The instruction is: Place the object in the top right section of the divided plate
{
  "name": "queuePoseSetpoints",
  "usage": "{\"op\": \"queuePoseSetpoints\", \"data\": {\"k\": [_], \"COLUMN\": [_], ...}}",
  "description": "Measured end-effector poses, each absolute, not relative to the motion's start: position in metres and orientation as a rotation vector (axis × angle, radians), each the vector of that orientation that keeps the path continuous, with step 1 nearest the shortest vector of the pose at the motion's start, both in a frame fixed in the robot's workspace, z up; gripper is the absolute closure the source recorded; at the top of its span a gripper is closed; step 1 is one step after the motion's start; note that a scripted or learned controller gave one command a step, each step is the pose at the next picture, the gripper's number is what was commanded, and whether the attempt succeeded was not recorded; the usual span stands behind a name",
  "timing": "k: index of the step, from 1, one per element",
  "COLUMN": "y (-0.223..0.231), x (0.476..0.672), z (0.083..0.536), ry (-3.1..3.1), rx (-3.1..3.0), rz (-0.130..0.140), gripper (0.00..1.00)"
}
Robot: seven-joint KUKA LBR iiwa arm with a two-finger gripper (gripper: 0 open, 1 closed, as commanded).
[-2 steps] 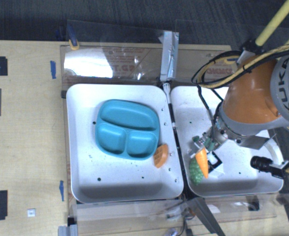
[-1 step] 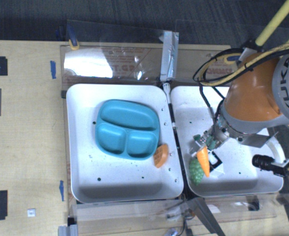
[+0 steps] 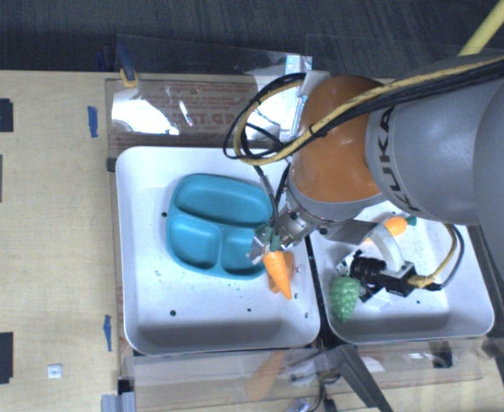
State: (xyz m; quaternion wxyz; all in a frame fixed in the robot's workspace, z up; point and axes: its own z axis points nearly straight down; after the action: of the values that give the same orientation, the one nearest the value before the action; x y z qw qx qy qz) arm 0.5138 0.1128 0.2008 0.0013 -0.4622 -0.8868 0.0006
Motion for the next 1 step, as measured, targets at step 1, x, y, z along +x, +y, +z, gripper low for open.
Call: {"op": "queuePoseSetpoints", "data": {"k": [1], "y": [0.0614], "x": [0.5168], "z": [0.2896], "ry": [-2.945], "rx": [-1.098], "rz": [-0.001], "gripper": [1.0]}}
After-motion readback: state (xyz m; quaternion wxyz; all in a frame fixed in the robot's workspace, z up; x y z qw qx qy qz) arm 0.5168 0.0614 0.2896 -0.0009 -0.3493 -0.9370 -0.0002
